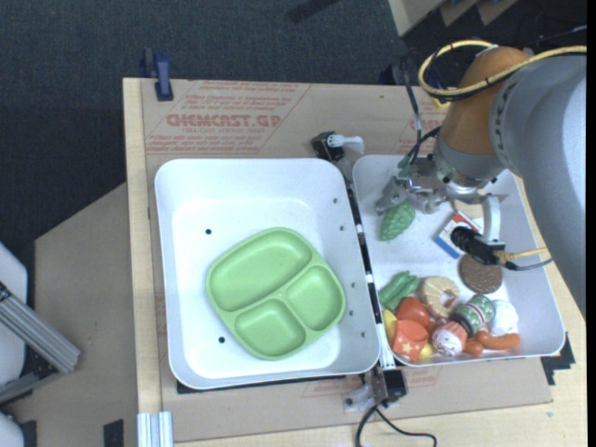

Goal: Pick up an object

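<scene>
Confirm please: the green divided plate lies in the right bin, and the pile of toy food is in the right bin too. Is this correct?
Not quite. The camera view shows the green divided plate in the left bin, not the right one. The rest holds: the pile of toy food is in the right bin.

Two shallow white bins: the left bin [177, 250] and the right bin [545, 315]; one green three-compartment plate [275, 291] in the left; one green bumpy toy [398, 220]; one brown disc [480, 274]; a heap of toy food [447, 319], too crowded to count.
</scene>
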Robot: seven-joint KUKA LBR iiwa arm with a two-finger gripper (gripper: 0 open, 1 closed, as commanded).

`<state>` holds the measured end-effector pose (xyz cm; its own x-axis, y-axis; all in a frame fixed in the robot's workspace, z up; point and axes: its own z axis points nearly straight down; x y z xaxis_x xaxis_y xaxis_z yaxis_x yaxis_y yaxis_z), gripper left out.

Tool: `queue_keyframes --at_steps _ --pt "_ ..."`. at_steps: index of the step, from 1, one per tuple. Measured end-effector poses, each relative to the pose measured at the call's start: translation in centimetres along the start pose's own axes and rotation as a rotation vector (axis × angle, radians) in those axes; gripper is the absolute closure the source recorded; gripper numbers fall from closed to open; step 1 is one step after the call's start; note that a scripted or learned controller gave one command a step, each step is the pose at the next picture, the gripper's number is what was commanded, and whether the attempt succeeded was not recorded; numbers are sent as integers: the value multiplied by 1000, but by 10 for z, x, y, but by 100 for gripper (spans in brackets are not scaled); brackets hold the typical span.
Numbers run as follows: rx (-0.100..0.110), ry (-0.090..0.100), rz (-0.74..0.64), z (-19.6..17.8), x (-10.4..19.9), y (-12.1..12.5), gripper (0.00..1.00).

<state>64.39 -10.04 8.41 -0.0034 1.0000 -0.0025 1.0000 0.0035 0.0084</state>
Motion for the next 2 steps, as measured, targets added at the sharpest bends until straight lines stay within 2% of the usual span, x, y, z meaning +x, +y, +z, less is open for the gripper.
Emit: queue_keyframes --at_steps 1,2 --pt "6 1 3 -1 4 -1 0" --pt "2 -1 3 -11 4 0 100"
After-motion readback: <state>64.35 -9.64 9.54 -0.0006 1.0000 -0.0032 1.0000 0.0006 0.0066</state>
